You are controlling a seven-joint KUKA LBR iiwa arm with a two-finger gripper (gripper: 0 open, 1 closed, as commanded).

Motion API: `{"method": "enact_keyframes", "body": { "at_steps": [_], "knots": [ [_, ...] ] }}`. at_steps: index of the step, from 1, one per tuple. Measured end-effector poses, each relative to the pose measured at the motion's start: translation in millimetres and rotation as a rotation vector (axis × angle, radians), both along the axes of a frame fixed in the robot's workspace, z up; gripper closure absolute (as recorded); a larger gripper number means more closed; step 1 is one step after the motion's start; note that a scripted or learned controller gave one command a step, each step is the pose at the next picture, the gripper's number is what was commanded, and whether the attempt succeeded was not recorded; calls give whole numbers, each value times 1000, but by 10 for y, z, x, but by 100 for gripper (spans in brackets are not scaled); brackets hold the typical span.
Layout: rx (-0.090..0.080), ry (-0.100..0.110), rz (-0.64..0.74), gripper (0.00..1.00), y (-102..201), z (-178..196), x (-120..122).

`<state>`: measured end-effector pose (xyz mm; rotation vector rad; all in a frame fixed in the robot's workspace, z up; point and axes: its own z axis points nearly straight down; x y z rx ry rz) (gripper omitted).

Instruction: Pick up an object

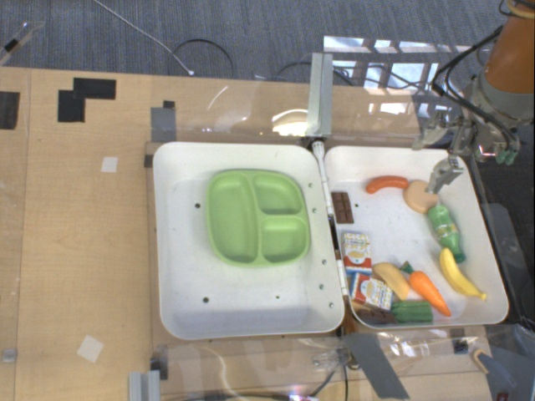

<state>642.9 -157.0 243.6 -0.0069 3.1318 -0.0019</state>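
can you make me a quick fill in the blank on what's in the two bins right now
1. The green divided plate lies in the ____ bin.
2. The banana is ____ in colour.
3. The gripper hangs over the ____ bin, close to the tan round piece.
4. The carrot lies between the banana and the ____ cartons.

Missing words: left; yellow; right; red-and-white

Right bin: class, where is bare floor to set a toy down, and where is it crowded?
The right bin has bare floor in its middle, between the sausage, the chocolate bar and the green bottle. Its near end is crowded: carton, carrot, banana.
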Motion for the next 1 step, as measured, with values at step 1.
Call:
{"method": "enact_keyframes", "body": {
  "at_steps": [1],
  "knots": [
    [-1, -3, -47, 0, -345, -1453, -100]
  ]
}}
